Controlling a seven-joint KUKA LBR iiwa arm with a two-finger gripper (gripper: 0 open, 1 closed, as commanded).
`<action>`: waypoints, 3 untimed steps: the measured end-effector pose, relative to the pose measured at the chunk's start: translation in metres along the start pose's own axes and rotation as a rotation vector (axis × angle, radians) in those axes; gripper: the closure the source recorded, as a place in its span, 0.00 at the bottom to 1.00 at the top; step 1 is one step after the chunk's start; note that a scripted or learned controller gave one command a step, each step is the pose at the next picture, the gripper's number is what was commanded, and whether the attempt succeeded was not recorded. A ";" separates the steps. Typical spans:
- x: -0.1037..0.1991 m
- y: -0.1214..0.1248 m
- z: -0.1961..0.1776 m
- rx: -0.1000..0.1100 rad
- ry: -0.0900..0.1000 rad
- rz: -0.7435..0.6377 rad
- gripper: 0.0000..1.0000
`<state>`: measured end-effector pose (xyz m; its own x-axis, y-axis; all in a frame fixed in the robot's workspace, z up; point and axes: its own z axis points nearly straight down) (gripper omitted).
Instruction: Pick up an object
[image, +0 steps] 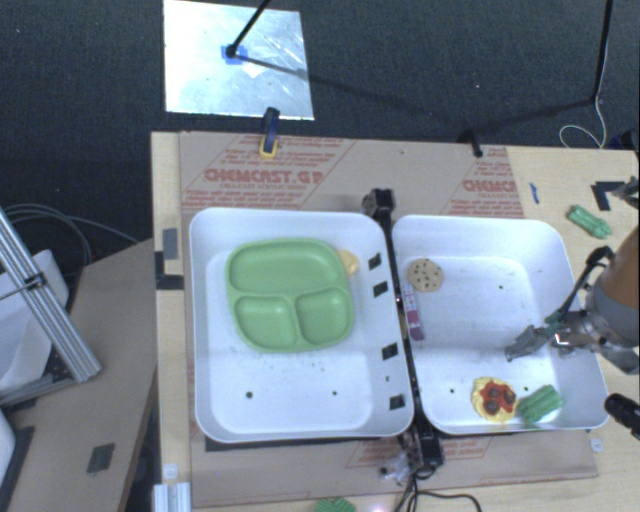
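Objects to pick: three small toy foods lie in the right bin (560, 250), any of which would serve.
Gripper (530, 345): low over the right bin's floor, reaching in from the right edge; its fingers look slightly parted with nothing between them, so it holds nothing.
Nearest candidates: a toy pizza slice (494, 397) and a green vegetable piece (541, 402) lie just beside each other near the front wall, close below the gripper, likely the target area.
Farther candidates: a cookie (426, 274) sits well apart near the back left of that bin; a thin purple-and-white stick (414, 318) lies along the divider.
Left bin (210, 400): carries a green divided plate (291, 295), with a small yellow piece (348, 262) at its rim.
Judgement: the grasp is not yet made.
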<state>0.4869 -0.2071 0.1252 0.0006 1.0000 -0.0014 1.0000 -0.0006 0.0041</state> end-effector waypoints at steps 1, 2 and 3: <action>0.000 0.000 0.002 0.002 0.001 0.000 0.00; 0.000 0.000 0.002 0.002 0.001 0.000 0.00; 0.001 0.009 -0.002 0.001 0.001 -0.005 0.00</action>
<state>0.4962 -0.2063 0.1273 -0.0044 1.0000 -0.0007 1.0000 0.0044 0.0030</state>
